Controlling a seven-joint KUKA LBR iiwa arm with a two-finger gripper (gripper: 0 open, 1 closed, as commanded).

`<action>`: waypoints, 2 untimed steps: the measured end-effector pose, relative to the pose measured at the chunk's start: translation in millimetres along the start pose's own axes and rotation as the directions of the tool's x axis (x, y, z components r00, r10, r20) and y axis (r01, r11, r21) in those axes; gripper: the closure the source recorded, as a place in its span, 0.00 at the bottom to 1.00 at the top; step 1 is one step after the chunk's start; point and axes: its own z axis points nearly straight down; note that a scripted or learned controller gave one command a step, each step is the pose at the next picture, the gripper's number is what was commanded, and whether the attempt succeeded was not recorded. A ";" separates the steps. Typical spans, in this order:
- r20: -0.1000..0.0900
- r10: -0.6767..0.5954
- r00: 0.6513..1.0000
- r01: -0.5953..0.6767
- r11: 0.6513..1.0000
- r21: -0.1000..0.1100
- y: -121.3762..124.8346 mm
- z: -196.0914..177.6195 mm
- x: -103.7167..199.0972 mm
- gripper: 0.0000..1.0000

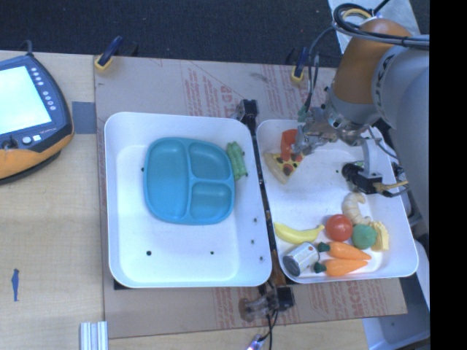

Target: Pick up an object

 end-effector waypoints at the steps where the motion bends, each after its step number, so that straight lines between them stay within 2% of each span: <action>1: 0.000 0.000 1.000 0.000 1.000 0.000 -0.1 0.2 0.0 0.00; 2: 0.001 -0.002 1.000 0.002 1.000 -0.002 0.4 -10.3 -0.8 1.00</action>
